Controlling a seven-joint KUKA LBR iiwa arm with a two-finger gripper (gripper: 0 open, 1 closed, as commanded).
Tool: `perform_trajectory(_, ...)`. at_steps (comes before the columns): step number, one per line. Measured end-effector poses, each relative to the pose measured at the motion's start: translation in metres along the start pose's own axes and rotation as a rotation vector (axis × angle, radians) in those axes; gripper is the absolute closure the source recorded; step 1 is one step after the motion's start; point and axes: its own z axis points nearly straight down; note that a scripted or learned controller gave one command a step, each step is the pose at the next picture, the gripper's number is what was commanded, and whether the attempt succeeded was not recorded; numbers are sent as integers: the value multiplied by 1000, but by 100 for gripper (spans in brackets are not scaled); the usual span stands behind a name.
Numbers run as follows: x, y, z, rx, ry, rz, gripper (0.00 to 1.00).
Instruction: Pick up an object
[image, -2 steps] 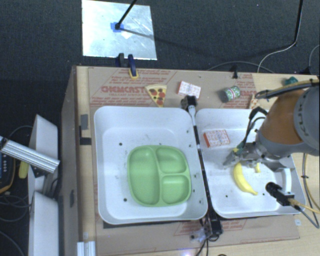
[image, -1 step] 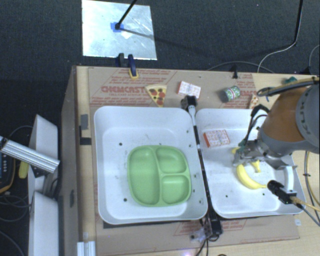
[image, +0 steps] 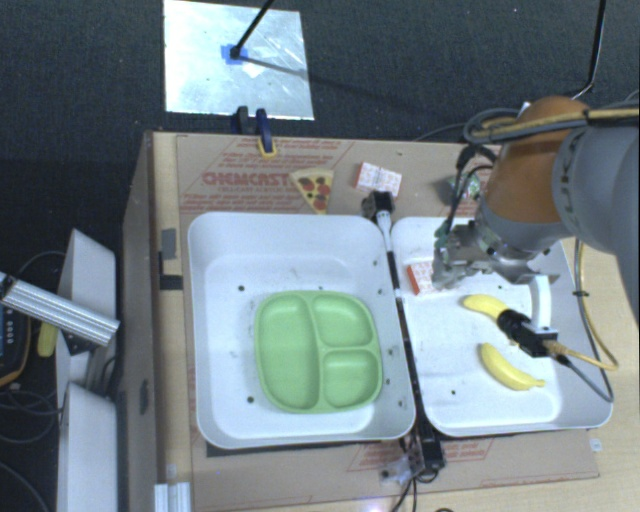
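- Hanging over the left part of the right bin (image: 450, 400), the end effector (image: 452, 262) is a grey metal piece at the tip of the arm (image: 570, 190). From this slanted view I cannot tell if it is open or closed, and nothing shows gripped in it.
- Two bananas, smooth, yellow and curved, lie in the right bin. The upper banana (image: 483, 305) is just below and right of the end effector. The lower banana (image: 508, 368) lies near it but apart, closer to the front wall.
- One small flat red and white card (image: 420, 277) lies at the bin's left wall, just beside the end effector. It seems to be printed paper, but it is too small to read.
- One green plate (image: 318, 350) of matte plastic, rounded and with three compartments, lies flat in the left bin (image: 225, 265).
- Both bins are shallow, white and smooth with rounded corners. They sit side by side on the counter (image: 165, 330), on brown cardboard (image: 240, 172) with red print.
- On the cardboard behind the bins lie one flat pizza slice (image: 314, 189) and one small white packet (image: 378, 178), well apart from the bananas.
- One blue clamp (image: 264, 128) grips the cardboard's far edge, and one shiny silver sheet (image: 240, 60) lies behind it.
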Motion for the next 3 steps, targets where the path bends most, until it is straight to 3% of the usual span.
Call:
perform_trajectory(1, -72, 7, -34, 1, -3, 3, 100)
perform_trajectory(2, -71, 7, -34, 2, -2, 1, 0)
perform_trajectory(3, -120, -30, 46, 5, -2, 4, 0)
